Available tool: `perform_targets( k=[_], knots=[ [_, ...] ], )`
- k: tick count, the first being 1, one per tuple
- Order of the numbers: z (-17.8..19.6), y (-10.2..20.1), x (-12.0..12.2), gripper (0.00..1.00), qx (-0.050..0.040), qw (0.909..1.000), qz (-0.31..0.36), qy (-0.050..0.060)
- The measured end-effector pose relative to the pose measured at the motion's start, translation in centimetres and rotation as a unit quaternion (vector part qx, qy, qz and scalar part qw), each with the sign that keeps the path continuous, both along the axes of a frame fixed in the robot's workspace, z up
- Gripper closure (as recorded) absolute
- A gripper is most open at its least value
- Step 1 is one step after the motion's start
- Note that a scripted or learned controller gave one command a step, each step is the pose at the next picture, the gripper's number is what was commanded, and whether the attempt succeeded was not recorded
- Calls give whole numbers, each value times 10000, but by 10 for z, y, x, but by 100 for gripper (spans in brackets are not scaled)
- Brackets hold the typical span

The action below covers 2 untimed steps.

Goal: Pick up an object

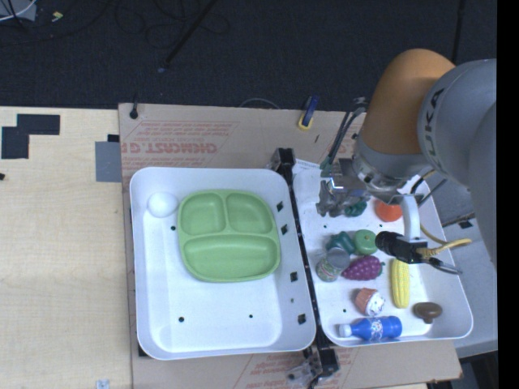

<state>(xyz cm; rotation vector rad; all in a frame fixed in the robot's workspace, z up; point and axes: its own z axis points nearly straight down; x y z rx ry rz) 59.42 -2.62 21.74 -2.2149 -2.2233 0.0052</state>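
Observation:
My gripper (331, 203) hangs over the upper left part of the right bin (454, 331), open, with nothing between its fingers. A small teal object (355, 210) lies just to its right, partly under the wrist. Below the gripper sit a green and teal toy (358, 241), a grey tin can (332, 264) and purple grapes (362, 267). An orange object (389, 211) shows further right, half hidden by the arm.
The right bin also holds a yellow corn cob (399, 282), a red and white toy (369, 301), a brown piece (426, 310) and a blue bottle (372, 328). The left bin (162, 314) carries a green divided plate (228, 235) and a white ball (161, 204).

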Motion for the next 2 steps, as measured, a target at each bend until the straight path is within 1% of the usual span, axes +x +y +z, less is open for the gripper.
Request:
perform_targets(
  k=[1,2],
  knots=[
    [7,0,16,100,1,10000,4,-18],
    [13,7,8,100,4,10000,-15,-8]
  ],
)
